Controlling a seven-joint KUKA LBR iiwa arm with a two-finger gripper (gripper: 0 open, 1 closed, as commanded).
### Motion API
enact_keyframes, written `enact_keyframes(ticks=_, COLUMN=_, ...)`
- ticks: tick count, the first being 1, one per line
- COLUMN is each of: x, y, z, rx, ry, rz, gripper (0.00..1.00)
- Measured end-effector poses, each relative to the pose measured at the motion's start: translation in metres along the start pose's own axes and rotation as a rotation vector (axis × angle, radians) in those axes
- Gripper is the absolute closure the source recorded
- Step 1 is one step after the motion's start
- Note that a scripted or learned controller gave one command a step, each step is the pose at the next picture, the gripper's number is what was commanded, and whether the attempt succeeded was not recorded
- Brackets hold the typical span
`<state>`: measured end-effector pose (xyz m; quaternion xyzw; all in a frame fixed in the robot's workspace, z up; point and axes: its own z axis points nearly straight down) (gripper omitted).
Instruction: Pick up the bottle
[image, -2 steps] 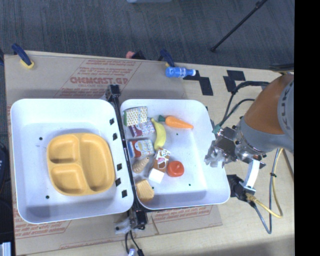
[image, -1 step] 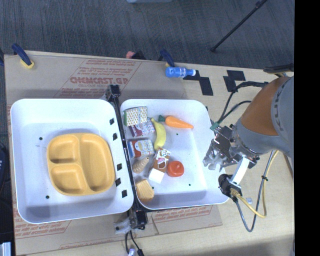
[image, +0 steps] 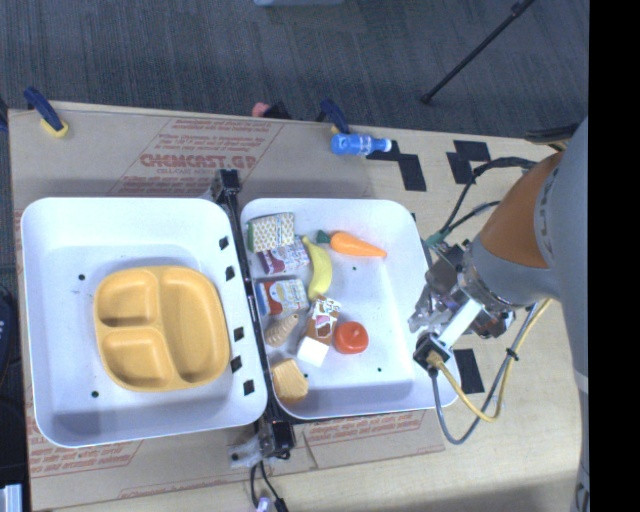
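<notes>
A small item with a red and white label, which looks like the bottle, lies in the right bin, just left of a red tomato. My gripper hangs over the right rim of that bin, well to the right of the bottle and apart from it. I see nothing held in it. The grey arm with its orange band comes in from the right.
The right bin also holds a cracker box, a carrot, a banana, small cartons and bread pieces. A yellow divided plate lies in the left bin. Blue clamps sit at the back edge.
</notes>
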<state>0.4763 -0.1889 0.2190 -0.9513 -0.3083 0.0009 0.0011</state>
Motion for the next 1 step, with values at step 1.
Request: enact_keyframes(ticks=1, x=-0.0122, y=0.0159, z=0.0031, rx=0.003, ry=-0.001, rz=0.327, gripper=1.0)
